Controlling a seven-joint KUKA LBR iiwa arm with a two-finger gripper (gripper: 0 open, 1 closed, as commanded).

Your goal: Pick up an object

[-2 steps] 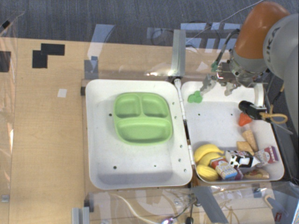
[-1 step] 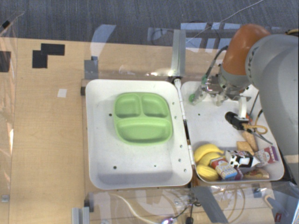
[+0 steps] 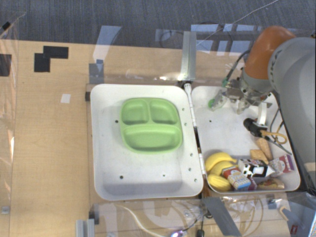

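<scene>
The banana (image 3: 218, 163) lies at the near end of the right bin (image 3: 222, 127), small cartons (image 3: 241, 180) touching its right side. Well beyond the banana hangs the end effector (image 3: 233, 102); clenched or released, I cannot tell. Left of the banana, a green plate (image 3: 150, 125) sits in the other bin (image 3: 106, 132).

Two shallow white plastic bins sat side by side across mid-frame. The left bin (image 3: 98, 147) held a green three-compartment plastic plate (image 3: 150, 125) near its centre. In the right bin (image 3: 222, 127), a bunch of yellow bananas (image 3: 218, 168) lay at the lower edge, with a small black-and-white carton (image 3: 254, 171) just right of it.
</scene>
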